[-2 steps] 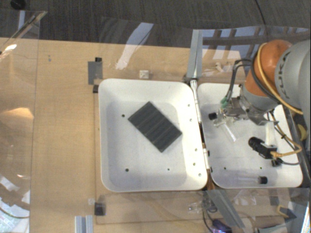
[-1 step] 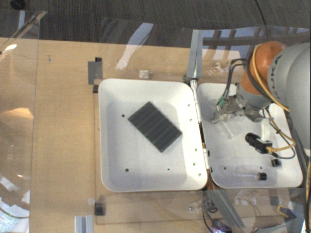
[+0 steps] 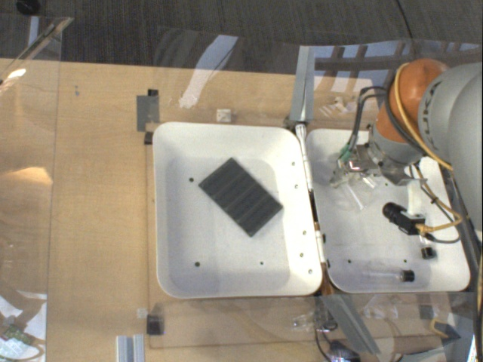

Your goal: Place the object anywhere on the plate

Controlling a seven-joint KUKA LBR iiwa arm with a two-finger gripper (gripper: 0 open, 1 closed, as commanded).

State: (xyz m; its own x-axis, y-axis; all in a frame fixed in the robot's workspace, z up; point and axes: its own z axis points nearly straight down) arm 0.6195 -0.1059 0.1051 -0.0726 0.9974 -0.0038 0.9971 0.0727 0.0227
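Beneath the fingers (image 3: 353,178), and spreading well away from them on every side, lies the pale wooden table (image 3: 75,202), which carries two shallow white bins side by side. Up and to the right of the fingers in the view rises the grey arm (image 3: 456,104), with its orange band (image 3: 413,81) just above the wrist. Left of the fingers, past the rims where the two bins meet, sits the left bin (image 3: 173,266), which looks the wider of the pair. The right bin (image 3: 355,251) lies directly under the fingers, which hang over its upper left part, near its left wall. Well to the left of the fingers, a dark ribbed plate (image 3: 240,196) lies flat around the middle of the left bin, turned so that its corners point up, down and sideways. Whether the fingers are spread or pressed together cannot be told from this slant. Below and slightly right of the fingers, well apart from them, a clear tube (image 3: 386,275) with a dark tip lies flat along the lower wall of the right bin, so it is not on the dark ribbed plate.
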